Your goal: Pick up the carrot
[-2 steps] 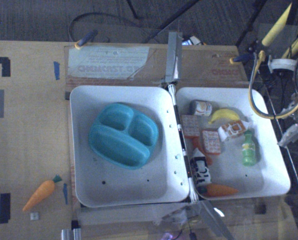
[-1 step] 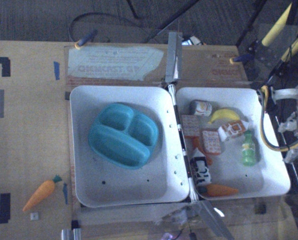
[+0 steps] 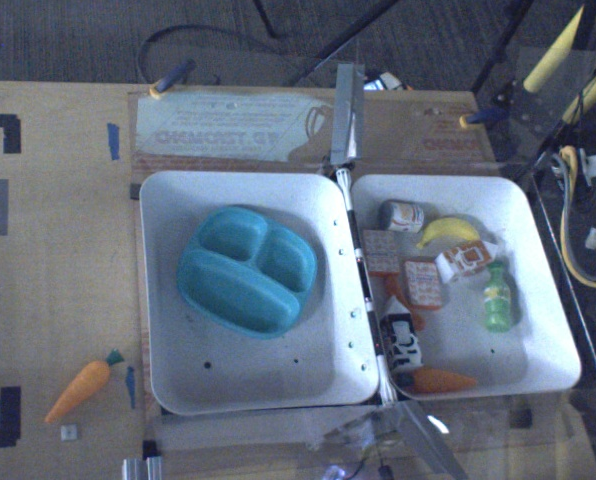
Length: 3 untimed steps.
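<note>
Carrot (image 3: 442,379) — right bin's (image 3: 553,353) near edge.

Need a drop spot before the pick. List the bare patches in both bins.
Left bin: bare floor along the near edge, below the blue tray. Right bin: bare strip right of the green bottle, toward the near right corner. Crowded: the right bin's left half, around the banana and cartons.

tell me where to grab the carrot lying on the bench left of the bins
Grip the carrot across the thick middle of its orange body, coming straight down from above. It lies flat on the bare bench, slanting from its green top at upper right to its tip at lower left, so the fingers should close across that slant. The left bin wall stands close beside it.
</note>
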Available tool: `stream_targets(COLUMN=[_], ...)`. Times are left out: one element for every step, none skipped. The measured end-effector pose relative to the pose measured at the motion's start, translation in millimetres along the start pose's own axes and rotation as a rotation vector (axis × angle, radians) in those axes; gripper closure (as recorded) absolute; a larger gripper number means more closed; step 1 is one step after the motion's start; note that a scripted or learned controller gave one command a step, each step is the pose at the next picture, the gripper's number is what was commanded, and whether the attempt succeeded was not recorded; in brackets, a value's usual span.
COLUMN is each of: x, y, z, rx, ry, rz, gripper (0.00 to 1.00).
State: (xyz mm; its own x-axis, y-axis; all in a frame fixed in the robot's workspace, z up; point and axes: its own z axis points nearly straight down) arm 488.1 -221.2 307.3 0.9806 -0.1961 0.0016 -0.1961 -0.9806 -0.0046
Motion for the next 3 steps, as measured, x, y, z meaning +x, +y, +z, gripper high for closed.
stream_targets(x=[-0.1, -0.1, -0.1], y=[0.1, 0.1, 0.1], z=[-0.1, -0.1, -0.1], rx=[0.0, 0.0, 0.0], ry=[0.0, 0.0, 0.0], rz=[0.0, 0.0, 0.0], gripper=[0.0, 0.0, 0.0])
